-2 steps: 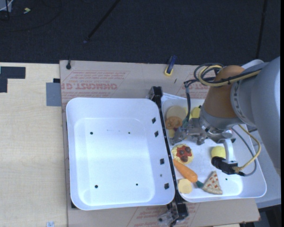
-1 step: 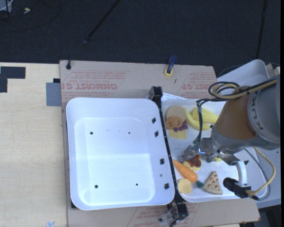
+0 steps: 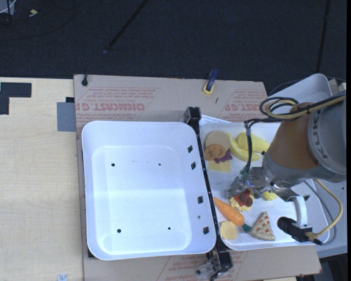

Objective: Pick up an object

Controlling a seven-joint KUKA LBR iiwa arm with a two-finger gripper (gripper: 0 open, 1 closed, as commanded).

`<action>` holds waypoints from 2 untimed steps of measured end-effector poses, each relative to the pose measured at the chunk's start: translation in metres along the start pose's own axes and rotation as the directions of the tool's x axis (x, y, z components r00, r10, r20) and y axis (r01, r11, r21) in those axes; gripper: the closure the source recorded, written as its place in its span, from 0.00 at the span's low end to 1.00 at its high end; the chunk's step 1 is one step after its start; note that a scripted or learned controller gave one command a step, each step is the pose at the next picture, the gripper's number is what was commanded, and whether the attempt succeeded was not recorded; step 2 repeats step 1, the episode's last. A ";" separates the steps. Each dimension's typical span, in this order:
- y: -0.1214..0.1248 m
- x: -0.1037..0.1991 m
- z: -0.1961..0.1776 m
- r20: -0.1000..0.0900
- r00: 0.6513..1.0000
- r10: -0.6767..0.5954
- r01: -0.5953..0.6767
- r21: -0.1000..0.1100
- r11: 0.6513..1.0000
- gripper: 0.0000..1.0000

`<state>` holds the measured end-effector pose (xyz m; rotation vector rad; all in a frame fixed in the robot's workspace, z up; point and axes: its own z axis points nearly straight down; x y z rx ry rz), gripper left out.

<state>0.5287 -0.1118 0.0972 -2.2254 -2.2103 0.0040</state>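
Observation:
The right bin [image 3: 292,246] holds several toy foods. An orange carrot [image 3: 229,211] lies near its left wall, with a pale yellow round piece [image 3: 228,231] below it. A pizza slice [image 3: 262,227] sits at the bottom. A yellow banana [image 3: 248,146] and a burger-like toy on a yellow slab [image 3: 217,150] lie at the top. My gripper [image 3: 243,190] is low in the middle of this bin, right over a small red and yellow toy [image 3: 243,201]. Whether anything is between its fingers is hidden.
The left bin [image 3: 105,151] lies beside the right one, across a black divider [image 3: 200,174]. The grey arm with its orange band [image 3: 292,142] covers the right bin's right side. A blue and yellow clamp [image 3: 210,81] stands at the back of the cardboard.

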 end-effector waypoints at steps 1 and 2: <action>0.051 0.043 -0.095 0.002 1.000 -0.011 0.011 -0.011 1.000 1.00; 0.051 0.043 -0.095 0.002 1.000 -0.011 0.011 -0.011 1.000 1.00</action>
